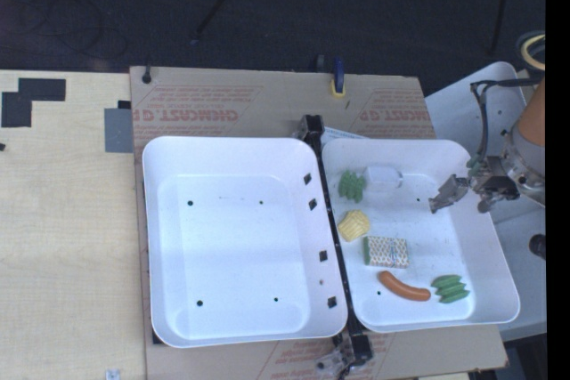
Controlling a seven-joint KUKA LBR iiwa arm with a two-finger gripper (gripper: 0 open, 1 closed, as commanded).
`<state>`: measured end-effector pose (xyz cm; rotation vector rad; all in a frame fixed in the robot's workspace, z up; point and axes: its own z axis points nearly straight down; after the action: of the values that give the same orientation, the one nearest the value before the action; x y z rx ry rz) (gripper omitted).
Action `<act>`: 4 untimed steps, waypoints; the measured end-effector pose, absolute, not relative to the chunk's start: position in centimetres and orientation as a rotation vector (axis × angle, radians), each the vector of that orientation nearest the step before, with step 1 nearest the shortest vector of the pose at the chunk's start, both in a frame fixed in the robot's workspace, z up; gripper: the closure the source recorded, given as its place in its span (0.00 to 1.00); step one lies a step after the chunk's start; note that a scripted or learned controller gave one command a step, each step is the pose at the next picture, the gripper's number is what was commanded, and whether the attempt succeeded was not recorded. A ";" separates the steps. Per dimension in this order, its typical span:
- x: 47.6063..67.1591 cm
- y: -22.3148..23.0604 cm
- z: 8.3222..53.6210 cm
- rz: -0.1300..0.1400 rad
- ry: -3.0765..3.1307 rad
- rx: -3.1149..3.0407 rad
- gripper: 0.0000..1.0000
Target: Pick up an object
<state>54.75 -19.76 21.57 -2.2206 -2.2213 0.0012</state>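
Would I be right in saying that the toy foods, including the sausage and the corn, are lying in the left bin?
Not quite: the camera view shows the sausage and the corn, with the other toy foods, lying in the right bin, not the left bin.

Arm at the right edge of the frame, reaching leftward.
The gripper [463, 194] sits at mid-height on the right, its dark fingers [445, 194] spread apart with nothing between them; the orange-banded wrist lies behind it.
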 end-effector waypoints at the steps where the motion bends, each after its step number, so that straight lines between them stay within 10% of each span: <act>1: 54.7 -19.8 22.5 0.001 -2.221 -2.220 1.00; 2: 47.3 -21.5 26.1 0.002 -2.216 -2.224 1.00; 3: 47.7 -10.4 32.1 -0.007 -2.235 -2.209 1.00; 4: 48.8 -0.6 28.5 0.005 -2.227 -2.205 1.00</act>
<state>48.83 -0.59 28.47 -2.2045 -2.2272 0.0046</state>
